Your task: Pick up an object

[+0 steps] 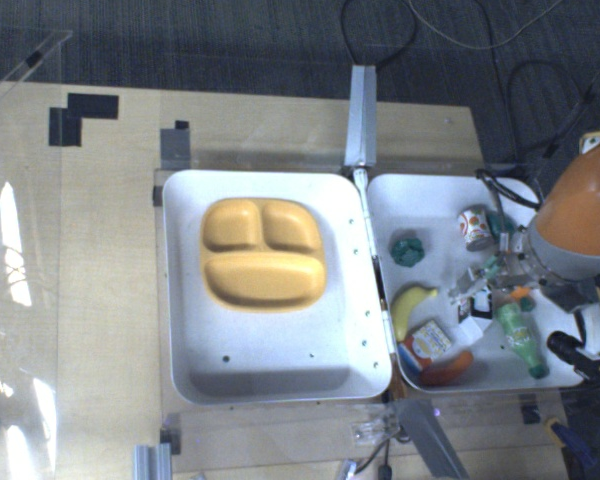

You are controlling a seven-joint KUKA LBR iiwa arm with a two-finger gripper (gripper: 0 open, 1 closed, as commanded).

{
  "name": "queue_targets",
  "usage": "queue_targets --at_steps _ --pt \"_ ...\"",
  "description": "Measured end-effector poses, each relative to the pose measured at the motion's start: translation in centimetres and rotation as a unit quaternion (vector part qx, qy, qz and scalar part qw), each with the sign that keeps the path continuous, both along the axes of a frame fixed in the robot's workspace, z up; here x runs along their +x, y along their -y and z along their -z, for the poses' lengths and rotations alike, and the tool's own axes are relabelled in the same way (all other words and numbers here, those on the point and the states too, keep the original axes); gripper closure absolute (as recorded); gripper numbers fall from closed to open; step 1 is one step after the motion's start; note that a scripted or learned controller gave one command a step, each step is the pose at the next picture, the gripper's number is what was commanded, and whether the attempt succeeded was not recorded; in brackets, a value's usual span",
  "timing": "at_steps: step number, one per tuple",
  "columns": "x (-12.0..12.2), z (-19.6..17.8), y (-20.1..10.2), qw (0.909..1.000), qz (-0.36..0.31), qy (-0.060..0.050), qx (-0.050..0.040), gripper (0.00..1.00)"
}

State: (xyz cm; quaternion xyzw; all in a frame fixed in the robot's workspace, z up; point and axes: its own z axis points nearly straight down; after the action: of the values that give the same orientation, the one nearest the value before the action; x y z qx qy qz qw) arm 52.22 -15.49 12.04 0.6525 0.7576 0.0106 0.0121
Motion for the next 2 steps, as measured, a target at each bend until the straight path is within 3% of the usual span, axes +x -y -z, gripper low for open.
queue_targets --at_steps 1,2 --pt "7.9 2.9 2.8 0.9998 0.016 -0.014 0.0030 0.00" --pt "3.7 2.9 3.5 1.0000 -0.003 -0.006 0.0072 0.00"
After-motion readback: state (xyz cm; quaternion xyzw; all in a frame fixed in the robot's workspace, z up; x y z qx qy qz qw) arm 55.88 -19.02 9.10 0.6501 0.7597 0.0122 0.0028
